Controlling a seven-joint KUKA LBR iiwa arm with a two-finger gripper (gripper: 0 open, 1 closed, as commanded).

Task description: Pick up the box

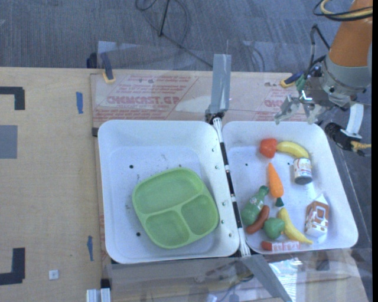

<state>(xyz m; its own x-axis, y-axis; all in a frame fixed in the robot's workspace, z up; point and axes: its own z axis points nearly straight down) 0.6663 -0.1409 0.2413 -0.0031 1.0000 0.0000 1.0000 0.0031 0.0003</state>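
While poised over the far rim of the right white plastic bin [245,159], likely to stay clear of clutter: grey two-finger tool [297,106], state impossible to tell. By that bin's near right corner: small white-and-orange cardboard box [317,219], untouched.

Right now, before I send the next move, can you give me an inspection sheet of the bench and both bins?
Surface: wooden bench bearing two shallow white bins, left bin and right bin, side by side.
Job's things: small white and orange carton box in the right bin, near its right wall, not held.
Clutter: green divided plastic plate in the left bin; toy tomato, two bananas, carrot, can, green bottle, sausage in the right bin.
Hand: the arm's hand hovers above the right bin's far rim; nothing between its fingers.
Cables: black cables on the floor beyond the bench.
Surroundings: grey carpet, blue tape marks on the bench.
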